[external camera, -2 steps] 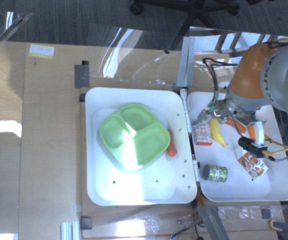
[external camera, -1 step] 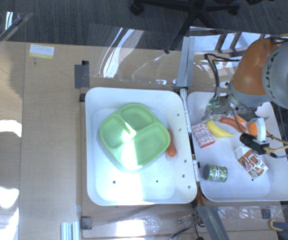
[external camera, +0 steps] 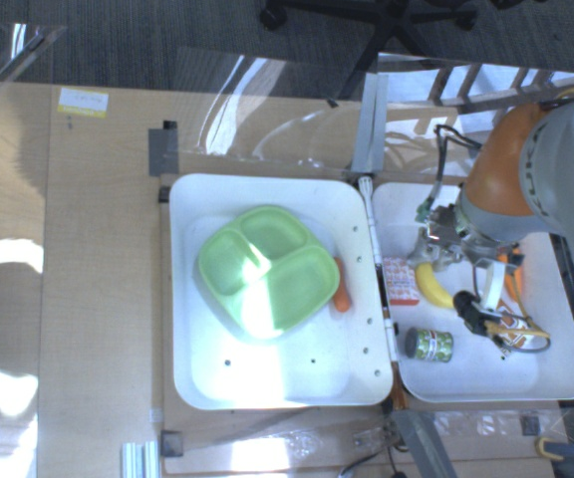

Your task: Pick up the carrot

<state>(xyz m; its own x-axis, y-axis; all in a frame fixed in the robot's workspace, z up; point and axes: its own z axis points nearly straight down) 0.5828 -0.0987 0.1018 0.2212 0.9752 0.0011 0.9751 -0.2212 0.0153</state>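
An orange carrot lies in the left bin, tucked against the right rim of a green divided plate. My gripper hangs low over the right bin, to the right of the divider. It is just above the upper end of a yellow banana and well apart from the carrot. Nothing shows between its tips.
In the right bin, a red and white packet lies left of the banana and a green can lies on its side nearer the front. A thin orange thing lies partly under the arm. The divider separates the bins.
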